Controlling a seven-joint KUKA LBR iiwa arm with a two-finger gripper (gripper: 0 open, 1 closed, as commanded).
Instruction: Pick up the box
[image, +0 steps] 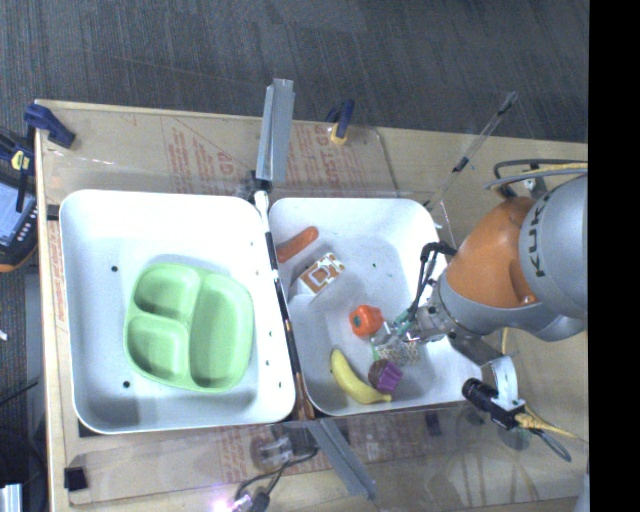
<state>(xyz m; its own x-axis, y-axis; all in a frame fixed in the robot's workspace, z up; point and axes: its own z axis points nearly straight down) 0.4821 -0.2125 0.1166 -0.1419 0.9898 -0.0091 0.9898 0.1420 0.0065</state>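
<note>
The box (321, 273) is small, white with orange-brown print, and lies in the upper left part of the right bin (400, 215). My gripper (397, 343) hangs low over the bin's lower right area, well to the right of and below the box, not touching it. It sits between an orange round fruit (366, 320) and a purple item (386, 376), right above the purple one.
An orange sausage (297, 242) lies just above the box near the bins' divider. A banana (355, 379) rests by the right bin's front wall. The left bin (80, 300) holds a green divided plate (190, 325). My arm's orange band (490, 265) overhangs the right rim.
</note>
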